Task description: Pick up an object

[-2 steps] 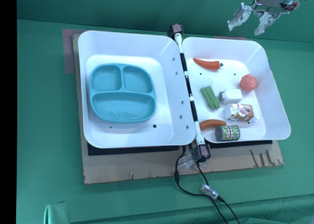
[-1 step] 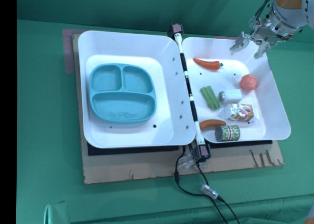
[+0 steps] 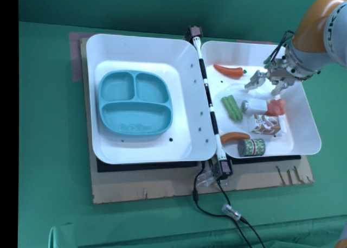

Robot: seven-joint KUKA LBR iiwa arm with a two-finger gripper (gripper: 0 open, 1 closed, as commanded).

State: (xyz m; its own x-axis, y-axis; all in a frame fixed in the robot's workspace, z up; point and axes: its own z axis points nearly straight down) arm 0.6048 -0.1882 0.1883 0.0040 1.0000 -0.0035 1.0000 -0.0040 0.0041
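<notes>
Green cloth covers the bench under two glossy white bins. Over the right bin (image 3: 303, 114) the gripper (image 3: 267, 81) hangs with its metal fingers spread apart, nothing between them. Just below it lie a pale cylindrical bottle (image 3: 254, 105) and a reddish lump (image 3: 277, 107); a carrot (image 3: 229, 70) lies off to its left. Well to its left, a teal divided plate (image 3: 135, 103) sits in the left bin (image 3: 97, 51).
</notes>
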